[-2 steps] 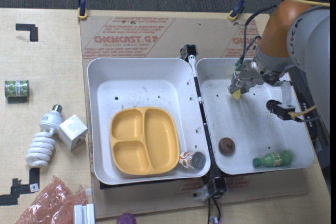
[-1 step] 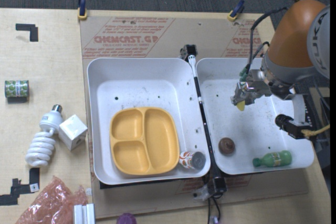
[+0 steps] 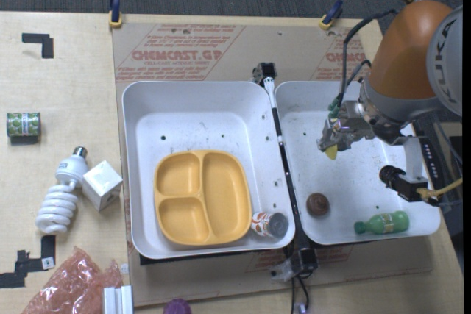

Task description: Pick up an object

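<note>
My fingers (image 3: 333, 145) hang over the upper left of the right bin (image 3: 423, 228), clamped on a small yellow object (image 3: 332, 152), with the brown ball (image 3: 318, 204) and green bottle (image 3: 382, 223) lying apart near the bin's front wall.

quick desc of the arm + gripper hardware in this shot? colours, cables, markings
The arm is grey with a rounded orange band above the wrist; part of black lettering shows at the frame's right edge. Dark cables loop from the band down to the wrist. The gripper is a small metallic grey assembly with bits of green and yellow on it. Its details are too small to make out.
</note>
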Robot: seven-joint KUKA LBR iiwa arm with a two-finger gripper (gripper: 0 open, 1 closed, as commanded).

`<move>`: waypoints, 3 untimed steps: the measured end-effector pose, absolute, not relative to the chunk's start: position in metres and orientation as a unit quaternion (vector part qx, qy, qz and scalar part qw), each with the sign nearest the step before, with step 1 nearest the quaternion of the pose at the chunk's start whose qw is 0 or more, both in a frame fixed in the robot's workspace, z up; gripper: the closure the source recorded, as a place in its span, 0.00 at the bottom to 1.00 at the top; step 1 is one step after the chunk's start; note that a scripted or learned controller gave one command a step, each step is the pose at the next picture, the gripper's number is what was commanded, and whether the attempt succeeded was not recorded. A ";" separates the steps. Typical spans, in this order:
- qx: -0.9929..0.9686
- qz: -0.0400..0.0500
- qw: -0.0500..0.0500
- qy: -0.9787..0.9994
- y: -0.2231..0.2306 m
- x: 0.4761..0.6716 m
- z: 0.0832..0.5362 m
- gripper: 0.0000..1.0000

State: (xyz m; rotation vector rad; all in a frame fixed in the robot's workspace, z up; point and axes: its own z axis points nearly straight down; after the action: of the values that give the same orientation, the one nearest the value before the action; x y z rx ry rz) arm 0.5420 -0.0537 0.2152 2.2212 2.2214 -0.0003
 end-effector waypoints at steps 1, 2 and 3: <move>0.708 0.000 0.000 0.707 -0.044 0.478 0.192 1.00; 0.707 0.000 0.000 0.707 -0.035 0.478 0.192 1.00; 0.708 0.000 0.000 0.707 -0.045 0.478 0.192 1.00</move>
State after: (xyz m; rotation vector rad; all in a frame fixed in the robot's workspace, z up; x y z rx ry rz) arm 0.4776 -0.0450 0.1921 2.2228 2.2195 -0.0003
